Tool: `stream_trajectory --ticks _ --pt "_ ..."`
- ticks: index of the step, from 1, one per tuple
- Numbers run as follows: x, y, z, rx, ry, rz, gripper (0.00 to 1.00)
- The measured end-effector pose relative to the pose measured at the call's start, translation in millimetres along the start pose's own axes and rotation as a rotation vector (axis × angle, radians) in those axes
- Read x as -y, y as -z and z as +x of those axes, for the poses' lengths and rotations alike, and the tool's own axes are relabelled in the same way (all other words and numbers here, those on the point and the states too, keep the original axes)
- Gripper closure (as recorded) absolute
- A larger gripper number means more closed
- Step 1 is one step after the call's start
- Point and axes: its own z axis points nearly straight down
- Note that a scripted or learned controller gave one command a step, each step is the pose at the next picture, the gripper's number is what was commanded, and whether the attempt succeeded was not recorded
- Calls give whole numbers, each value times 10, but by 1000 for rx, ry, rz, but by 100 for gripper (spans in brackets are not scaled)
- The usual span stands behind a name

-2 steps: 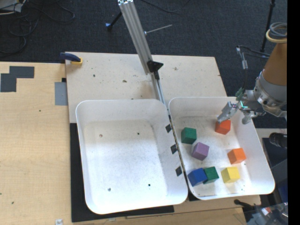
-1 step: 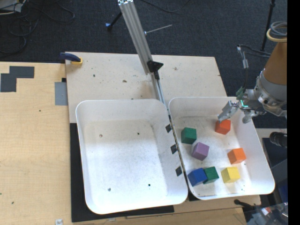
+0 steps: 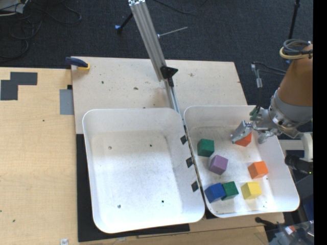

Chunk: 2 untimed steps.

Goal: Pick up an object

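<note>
The right bin (image 3: 222, 120) holds several coloured blocks. A red block (image 3: 244, 141) lies at its far right side, right under my gripper (image 3: 252, 135). The gripper's fingers stand apart, so it is open; the left finger (image 3: 238, 133) touches or overlaps the red block, and the block is not clamped. Also in this bin are a green cube (image 3: 206, 147), a purple cube (image 3: 218, 164), an orange cube (image 3: 258, 169), a yellow cube (image 3: 251, 190), a blue cube (image 3: 215, 192) and a smaller green cube (image 3: 230, 189).
The left bin (image 3: 135, 167) sits beside the right one, with a row of black clips (image 3: 188, 162) between them. A slanted metal bar (image 3: 151, 40) rises behind the bins. The arm's orange band (image 3: 299, 80) hangs over the right bin's far right corner.
</note>
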Motion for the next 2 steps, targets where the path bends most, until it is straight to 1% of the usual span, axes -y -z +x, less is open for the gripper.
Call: stream_trajectory --ticks 1,2 --pt "3 -651 15 -1 0 2 0" --pt "2 -1176 25 1 -2 -4 0"
